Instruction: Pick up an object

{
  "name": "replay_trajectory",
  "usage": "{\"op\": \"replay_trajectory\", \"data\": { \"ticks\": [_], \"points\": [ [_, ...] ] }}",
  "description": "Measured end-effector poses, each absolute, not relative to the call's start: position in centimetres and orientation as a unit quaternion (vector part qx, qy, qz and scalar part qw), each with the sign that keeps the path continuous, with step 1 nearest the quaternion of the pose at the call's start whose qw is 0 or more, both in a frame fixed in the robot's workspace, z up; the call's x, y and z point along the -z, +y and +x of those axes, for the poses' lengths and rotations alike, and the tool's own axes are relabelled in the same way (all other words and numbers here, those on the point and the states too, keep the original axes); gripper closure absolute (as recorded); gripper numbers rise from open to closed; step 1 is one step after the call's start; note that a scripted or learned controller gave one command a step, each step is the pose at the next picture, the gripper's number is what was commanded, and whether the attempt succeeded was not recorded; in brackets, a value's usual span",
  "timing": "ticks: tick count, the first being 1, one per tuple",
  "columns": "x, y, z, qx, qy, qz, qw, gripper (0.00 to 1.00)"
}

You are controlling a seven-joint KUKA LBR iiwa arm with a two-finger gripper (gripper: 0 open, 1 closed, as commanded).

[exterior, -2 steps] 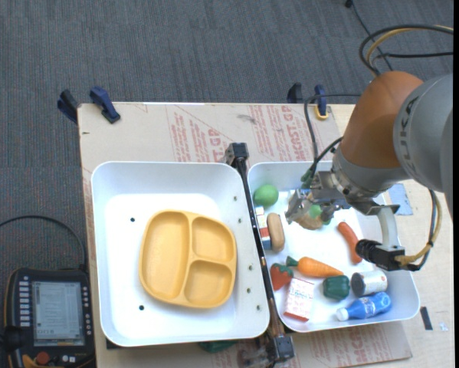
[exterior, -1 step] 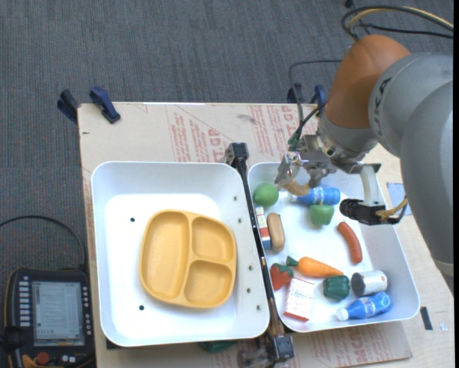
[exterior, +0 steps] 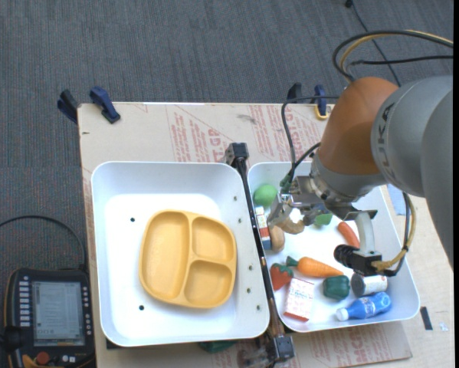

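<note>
Orange-banded arm [exterior: 367, 140] fills upper right | hand [exterior: 290, 215] low in right bin [exterior: 401, 313], over tan object [exterior: 292, 225]; grip: cannot tell | step: grasp attempt | next: close, lift straight | yellow tray [exterior: 188, 258] left bin

1. The arm [exterior: 413, 129] is a thick, rounded, matte grey tube.
2. A wide, glossy orange band [exterior: 352, 129] wraps the arm, just left of the grey section.
3. Below the orange band sits a grey wrist collar.
4. The end effector [exterior: 290, 209] below the collar is metallic, silver and black.
5. Black cables run from the end effector up past the orange band; a yellowish cable loops above it.
</note>
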State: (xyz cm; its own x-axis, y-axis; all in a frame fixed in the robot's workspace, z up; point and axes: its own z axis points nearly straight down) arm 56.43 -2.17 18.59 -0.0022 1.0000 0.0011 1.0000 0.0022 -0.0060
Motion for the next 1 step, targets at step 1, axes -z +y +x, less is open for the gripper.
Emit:
{"op": "replay_trajectory", "data": {
  "ticks": [1],
  "points": [
    [-22.34, -1.19, 61.90, -0.0008, -0.709, -0.706, 0.001, 1.00]
  ]
}}
